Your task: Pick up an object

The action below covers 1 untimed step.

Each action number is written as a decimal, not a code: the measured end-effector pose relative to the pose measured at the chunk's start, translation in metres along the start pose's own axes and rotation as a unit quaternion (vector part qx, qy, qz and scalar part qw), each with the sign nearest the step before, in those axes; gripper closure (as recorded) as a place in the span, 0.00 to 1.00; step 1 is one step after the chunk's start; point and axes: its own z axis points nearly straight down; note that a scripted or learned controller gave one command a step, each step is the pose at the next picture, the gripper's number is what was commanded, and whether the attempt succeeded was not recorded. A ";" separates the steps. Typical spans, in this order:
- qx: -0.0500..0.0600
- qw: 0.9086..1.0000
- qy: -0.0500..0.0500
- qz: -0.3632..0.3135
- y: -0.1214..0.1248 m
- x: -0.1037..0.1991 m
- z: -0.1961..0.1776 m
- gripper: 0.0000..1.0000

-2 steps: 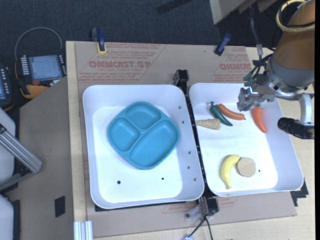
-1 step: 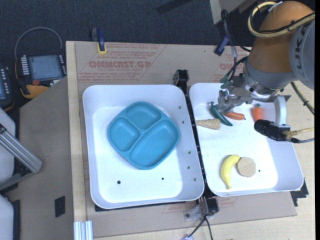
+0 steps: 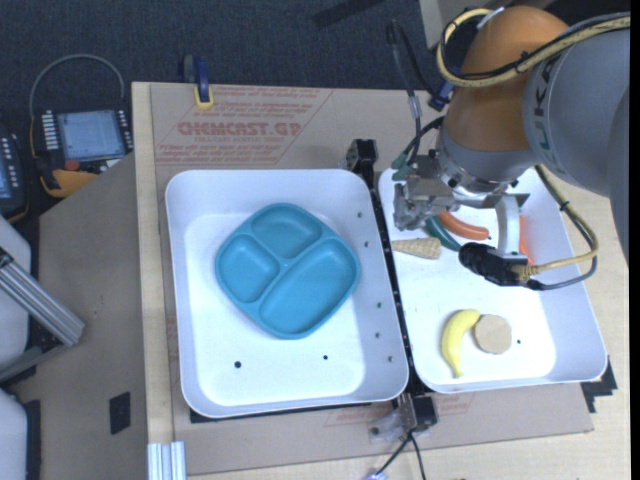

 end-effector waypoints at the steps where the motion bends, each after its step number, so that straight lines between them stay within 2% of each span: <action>1: -0.003 1.000 0.000 0.000 0.003 0.048 -0.009 1.00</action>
